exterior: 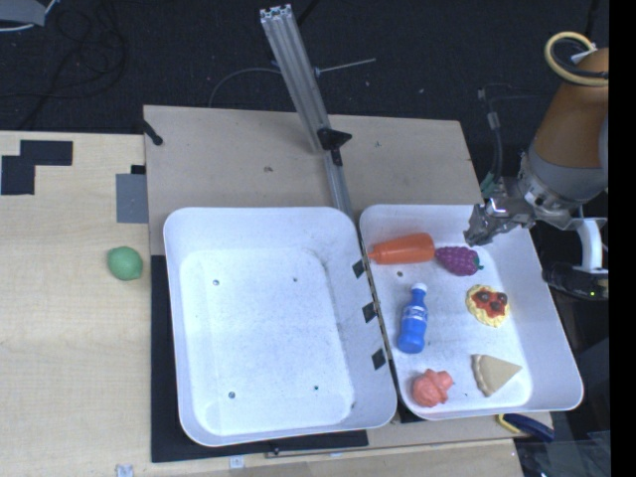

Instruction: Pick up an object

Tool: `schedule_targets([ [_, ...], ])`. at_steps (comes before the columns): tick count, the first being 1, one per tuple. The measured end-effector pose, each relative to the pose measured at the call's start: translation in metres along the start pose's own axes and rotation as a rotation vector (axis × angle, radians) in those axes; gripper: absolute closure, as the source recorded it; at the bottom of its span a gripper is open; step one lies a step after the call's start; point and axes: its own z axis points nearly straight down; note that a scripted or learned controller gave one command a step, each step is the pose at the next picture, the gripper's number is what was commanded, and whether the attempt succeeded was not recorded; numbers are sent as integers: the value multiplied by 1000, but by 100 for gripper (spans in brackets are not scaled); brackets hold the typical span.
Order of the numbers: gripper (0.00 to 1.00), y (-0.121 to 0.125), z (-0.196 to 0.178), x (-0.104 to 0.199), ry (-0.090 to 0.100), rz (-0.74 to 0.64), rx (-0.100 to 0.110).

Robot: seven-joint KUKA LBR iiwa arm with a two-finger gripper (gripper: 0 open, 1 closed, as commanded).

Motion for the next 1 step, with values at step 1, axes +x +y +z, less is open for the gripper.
schedule_targets([
  [1,100,-6,7,53,2,-4,3],
])
